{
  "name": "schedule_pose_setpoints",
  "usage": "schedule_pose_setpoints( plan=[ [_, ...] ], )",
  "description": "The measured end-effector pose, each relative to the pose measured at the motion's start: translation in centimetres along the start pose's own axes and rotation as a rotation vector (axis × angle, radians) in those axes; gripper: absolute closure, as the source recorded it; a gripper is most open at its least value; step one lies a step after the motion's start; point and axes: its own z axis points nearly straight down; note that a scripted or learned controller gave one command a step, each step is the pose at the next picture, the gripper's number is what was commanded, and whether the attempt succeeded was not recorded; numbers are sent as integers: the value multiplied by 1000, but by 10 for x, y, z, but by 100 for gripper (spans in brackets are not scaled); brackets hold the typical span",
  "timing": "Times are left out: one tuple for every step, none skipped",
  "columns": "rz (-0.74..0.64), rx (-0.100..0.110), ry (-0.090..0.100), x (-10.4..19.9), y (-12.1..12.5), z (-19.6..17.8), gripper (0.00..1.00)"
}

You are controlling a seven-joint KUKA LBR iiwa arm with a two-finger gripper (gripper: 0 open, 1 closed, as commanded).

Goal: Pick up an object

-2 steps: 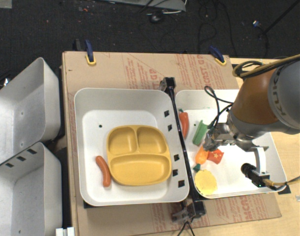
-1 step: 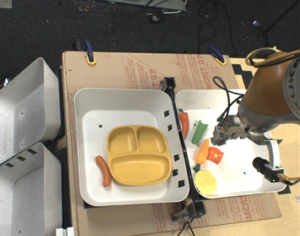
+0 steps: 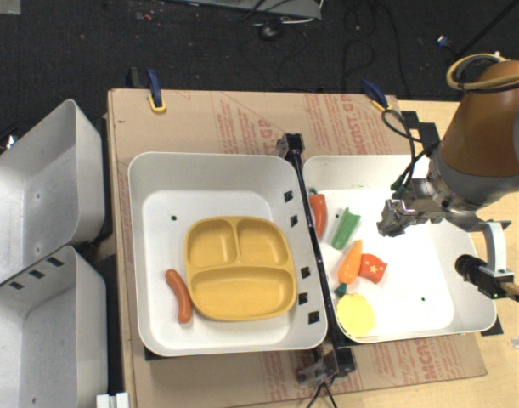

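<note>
The gripper (image 3: pixel 397 221) hung over the right bin (image 3: pixel 429 313), toward its far side, and whether its fingers were open or closed could not be told from above; nothing showed between them. The objects lay along that bin's left side, apart from the gripper: a red pepper (image 3: pixel 318 213) by the divider, a green piece (image 3: pixel 346 227), an orange carrot (image 3: pixel 351 263) touching a red piece (image 3: pixel 373 268), and a yellow disc (image 3: pixel 356 314) nearest. In the left bin (image 3: pixel 157 228) a sausage (image 3: pixel 179 295) lay just left of a yellow divided plate (image 3: pixel 240 268).
</note>
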Motion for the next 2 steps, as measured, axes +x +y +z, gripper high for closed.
schedule_pose_setpoints(
  plan=[
    [-6,4,3,56,2,-8,100],
    [-5,8,3,117,-5,-1,100]
  ],
)
